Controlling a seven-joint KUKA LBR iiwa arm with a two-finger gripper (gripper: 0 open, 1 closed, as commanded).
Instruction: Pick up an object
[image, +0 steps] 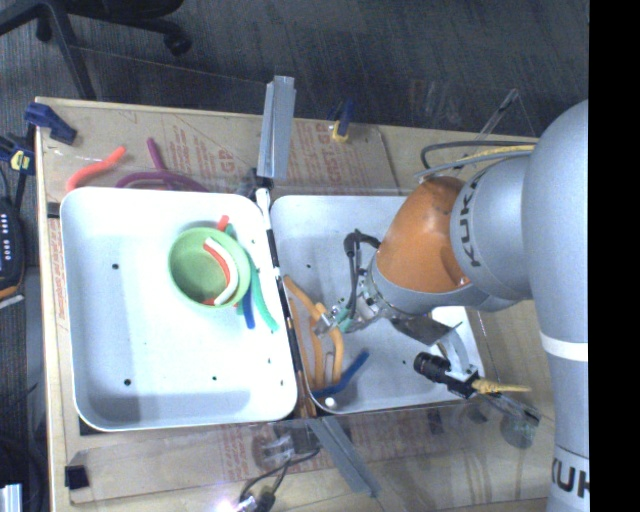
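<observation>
Gripper (343, 316) hangs low over the right bin (310, 225), near that bin's left edge and about halfway along it, with the grey arm (500, 240) and its orange band (420, 245) covering much of the bin's middle and right side; whether it is wide or narrow cannot be told from this slant, since the wrist hides most of it, and a small teal bit at its tip cannot be told apart from the gripper's own parts. Just beside it, along the bin's left edge, lie orange sticks (302, 302), long and thin, running from mid-edge toward the near left corner. A blue piece (352, 368) lies tilted near the same corner, close to the lower ends of the orange ones, and a pale round piece (328, 402) sits right in the corner; whether the gripper grips any of these cannot be told. The left bin (120, 340) carries a green bowl (195, 265) toward its far right part, with a red and white strip (232, 265) curved across it; a green stick (262, 300) and a short blue stick (247, 315) lie against the bowl's right side, near the bin's right edge. On the bench (200, 130), beyond the left bin's far edge, lie an orange strip (95, 168) and a purple tube (160, 182)
</observation>
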